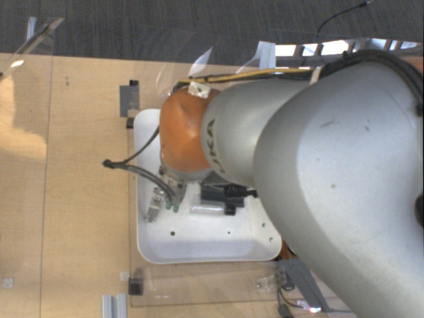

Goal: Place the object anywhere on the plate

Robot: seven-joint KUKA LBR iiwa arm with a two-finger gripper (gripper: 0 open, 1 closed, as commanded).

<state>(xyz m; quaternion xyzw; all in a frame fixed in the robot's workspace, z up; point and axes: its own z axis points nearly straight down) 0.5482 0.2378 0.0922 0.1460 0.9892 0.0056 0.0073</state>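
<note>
The arm is reaching over the white bin. The gripper is hanging near the bin's left edge; its grip state cannot be determined.

The arm reaches in from the right and hangs over a bin that sits on the bench, hiding the upper and right part of that bin. Below the wrist, the gripper is over the left part of the bin floor. A cable runs from the wrist out to the left, over the bin's left rim.
</note>
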